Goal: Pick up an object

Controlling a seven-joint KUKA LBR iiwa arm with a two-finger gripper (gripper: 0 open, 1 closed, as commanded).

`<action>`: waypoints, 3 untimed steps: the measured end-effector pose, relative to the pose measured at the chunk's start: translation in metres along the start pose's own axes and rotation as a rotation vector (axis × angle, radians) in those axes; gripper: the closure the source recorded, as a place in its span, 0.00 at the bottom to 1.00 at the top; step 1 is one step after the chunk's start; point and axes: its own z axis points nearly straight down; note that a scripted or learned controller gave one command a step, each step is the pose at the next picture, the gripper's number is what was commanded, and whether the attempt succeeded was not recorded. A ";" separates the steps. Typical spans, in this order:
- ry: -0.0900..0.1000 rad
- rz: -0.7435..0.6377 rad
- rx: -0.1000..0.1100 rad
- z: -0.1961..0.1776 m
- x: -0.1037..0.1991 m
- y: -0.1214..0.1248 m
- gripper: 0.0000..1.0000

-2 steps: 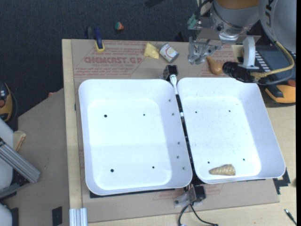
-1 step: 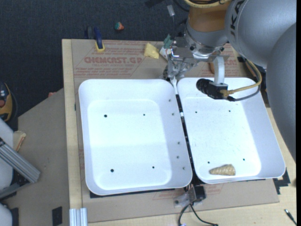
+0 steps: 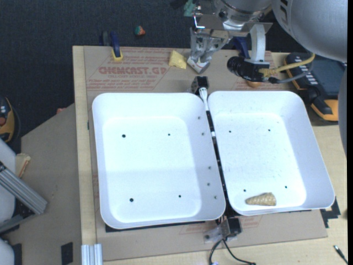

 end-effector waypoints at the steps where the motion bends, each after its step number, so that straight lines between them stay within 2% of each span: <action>1: -0.001 -0.005 0.022 0.093 0.116 -0.027 1.00; 2: -0.004 0.014 0.003 0.003 -0.002 -0.031 1.00; 3: -0.004 0.006 0.020 0.085 0.010 -0.047 1.00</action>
